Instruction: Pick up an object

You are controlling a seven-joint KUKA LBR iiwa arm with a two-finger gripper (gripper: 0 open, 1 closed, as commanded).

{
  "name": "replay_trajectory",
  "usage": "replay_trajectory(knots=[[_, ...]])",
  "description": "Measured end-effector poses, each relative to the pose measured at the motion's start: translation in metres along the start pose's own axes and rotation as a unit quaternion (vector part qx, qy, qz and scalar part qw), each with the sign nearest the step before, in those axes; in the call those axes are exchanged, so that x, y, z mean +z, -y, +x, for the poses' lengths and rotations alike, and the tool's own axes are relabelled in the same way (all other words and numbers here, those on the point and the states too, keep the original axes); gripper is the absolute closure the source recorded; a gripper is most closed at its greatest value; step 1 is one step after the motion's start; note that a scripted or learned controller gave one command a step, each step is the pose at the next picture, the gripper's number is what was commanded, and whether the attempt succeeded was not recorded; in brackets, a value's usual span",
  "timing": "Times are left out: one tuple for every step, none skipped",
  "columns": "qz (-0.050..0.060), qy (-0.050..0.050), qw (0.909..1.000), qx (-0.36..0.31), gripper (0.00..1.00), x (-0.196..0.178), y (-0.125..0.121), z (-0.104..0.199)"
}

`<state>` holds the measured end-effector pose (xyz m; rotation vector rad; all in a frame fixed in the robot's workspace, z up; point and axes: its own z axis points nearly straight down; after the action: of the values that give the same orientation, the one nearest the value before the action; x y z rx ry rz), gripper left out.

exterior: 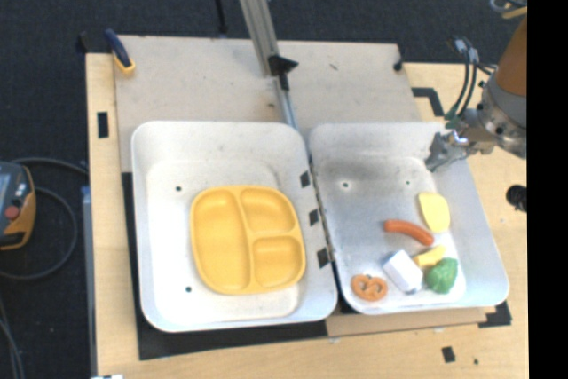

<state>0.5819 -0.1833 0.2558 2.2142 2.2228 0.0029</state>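
1. Two white bins sit side by side on the bench; we see the left bin (pixel 160 191) and the right bin (pixel 364 164) touching along their inner edges.
2. We see the pincer (pixel 441 153) over the right bin's far right edge, at the end of the arm (pixel 508 93) that enters from the right.
3. We cannot tell whether the pincer is apart or together; it is small and dark against the bin rim, and nothing shows between its tips.
4. Just below the pincer, toward the near side, lies a yellow piece (pixel 434 211), the closest thing to it.
5. Below and slightly left of that we see a sausage (pixel 409 232), lying at a slant.
6. Further below the pincer, near the bin's front corner, a small cluster lies close together: a yellow block (pixel 429 256), a green piece (pixel 442 275), a white block (pixel 402 271) and a pretzel (pixel 368 287).
7. Well to the pincer's left, in the left bin, rests a yellow tray (pixel 247 238) with three compartments.
8. Far to its upper left, a metal post (pixel 252 0) rises from the bench.
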Motion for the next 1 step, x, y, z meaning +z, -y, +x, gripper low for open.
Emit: replay_trajectory(knots=[[0.001, -0.001, 1.0000, -0.001, 1.00, -0.0084, -0.0163, 0.0467]])
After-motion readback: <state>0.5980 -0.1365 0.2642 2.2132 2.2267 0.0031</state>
